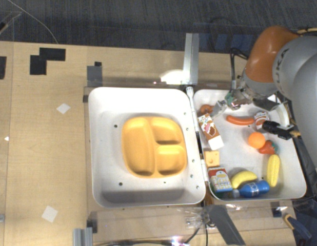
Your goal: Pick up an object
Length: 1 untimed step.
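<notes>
The right white bin (300,187) holds several toy foods. Among them are a red sausage (240,120), an orange ball (257,140), a yellow corn cob (273,169), a yellow banana (243,178), a blue bottle (254,188) and a brown-and-white carton (209,127). A small brown piece (205,108) lies at the bin's far left corner. My gripper (234,100) hangs low over the far part of this bin, just above and left of the sausage, beside the brown piece. No object shows between its fingers.
The left white bin (102,183) carries a yellow divided tray (152,145). A tan cracker (212,158), a white cube (216,142) and a small red box (220,181) lie along the right bin's left wall. A metal post (191,60) stands behind the bins.
</notes>
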Each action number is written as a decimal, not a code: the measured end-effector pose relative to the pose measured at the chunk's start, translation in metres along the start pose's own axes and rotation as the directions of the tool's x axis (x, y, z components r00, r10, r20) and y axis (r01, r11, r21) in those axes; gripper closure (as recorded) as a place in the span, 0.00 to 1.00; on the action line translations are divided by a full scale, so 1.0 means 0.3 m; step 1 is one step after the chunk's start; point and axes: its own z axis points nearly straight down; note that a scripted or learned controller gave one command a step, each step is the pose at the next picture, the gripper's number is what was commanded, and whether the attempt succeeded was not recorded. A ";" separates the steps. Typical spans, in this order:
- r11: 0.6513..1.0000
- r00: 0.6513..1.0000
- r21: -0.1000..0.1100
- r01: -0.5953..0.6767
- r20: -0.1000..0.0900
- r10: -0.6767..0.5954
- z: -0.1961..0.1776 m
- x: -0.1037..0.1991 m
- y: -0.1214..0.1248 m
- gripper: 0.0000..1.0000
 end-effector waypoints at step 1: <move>0.985 0.985 0.008 -0.174 -0.004 0.174 0.032 0.003 0.024 0.00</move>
